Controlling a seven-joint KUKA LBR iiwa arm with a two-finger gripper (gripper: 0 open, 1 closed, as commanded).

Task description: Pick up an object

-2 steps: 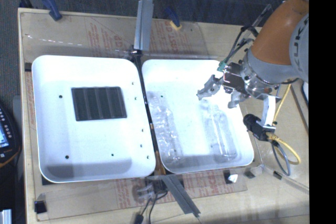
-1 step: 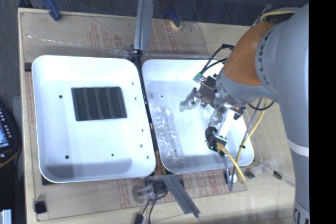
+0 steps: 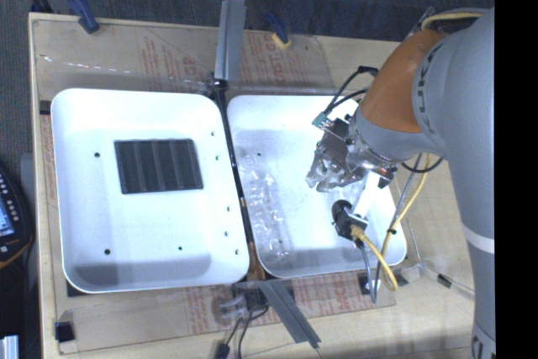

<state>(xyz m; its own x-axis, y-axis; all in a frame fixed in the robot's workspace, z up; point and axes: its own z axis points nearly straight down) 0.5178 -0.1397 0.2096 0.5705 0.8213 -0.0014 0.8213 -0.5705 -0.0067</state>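
Dark carpet surrounds the plywood bench (image 3: 126, 46) bearing two shallow white plastic bins. Left bin (image 3: 84, 122) holds a dark grey ribbed rectangular block (image 3: 158, 166) at its centre. Right bin (image 3: 286, 122) holds a crumpled clear plastic object (image 3: 262, 202) toward 8 o'clock. Grey metal gripper (image 3: 332, 172) hangs over its 3 o'clock side; whether it grasps anything, I cannot tell.

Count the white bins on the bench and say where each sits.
2. The left bin holds a dark ribbed grey block; the right bin lies beside it, under the arm's claw.

Two white bins (image 3: 67, 181) sitting on bench — one dark ribbed grid (image 3: 158, 165) lying inside; two blue clamps (image 3: 82, 10) gripping far edge.
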